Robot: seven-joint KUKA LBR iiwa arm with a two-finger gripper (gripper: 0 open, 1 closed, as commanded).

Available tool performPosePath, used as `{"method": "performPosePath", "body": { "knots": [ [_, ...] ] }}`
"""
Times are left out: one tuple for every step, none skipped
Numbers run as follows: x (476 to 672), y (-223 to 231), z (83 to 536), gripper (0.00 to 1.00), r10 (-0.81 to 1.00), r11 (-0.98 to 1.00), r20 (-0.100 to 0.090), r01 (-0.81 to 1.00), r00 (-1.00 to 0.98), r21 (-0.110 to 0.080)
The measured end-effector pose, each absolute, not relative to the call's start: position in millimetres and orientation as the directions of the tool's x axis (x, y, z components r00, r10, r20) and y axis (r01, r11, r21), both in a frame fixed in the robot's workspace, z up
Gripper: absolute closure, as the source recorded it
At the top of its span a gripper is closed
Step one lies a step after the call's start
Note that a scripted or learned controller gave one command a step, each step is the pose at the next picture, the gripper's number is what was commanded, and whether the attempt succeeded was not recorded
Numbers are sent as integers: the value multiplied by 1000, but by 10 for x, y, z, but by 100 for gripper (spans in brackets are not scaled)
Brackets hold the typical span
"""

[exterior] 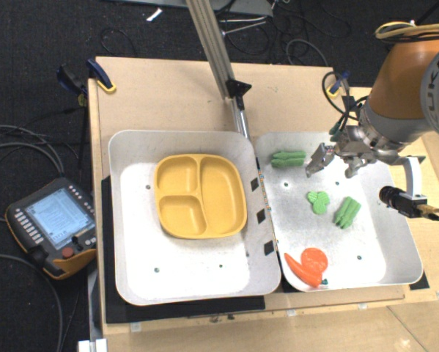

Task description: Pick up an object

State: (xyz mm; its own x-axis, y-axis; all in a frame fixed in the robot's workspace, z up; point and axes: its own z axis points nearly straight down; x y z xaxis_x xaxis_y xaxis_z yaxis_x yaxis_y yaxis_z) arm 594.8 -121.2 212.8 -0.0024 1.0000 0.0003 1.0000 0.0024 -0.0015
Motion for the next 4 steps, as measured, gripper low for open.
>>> {"method": "performPosePath", "body": {
  "knots": [
    [5952, -1212, 2130, 0, 1000, 1, 0, 1000, -1, 0],
    [5910, -1140, 1513, 0, 1000, 1, 1, 1000, -1, -7],
    [5920, -1138, 1008, 0, 1000, 0, -2, 1000, 0, 2],
    [5936, -1137, 1140, 100, 1000, 0, -2, 1000, 0, 8]
  ]
}}
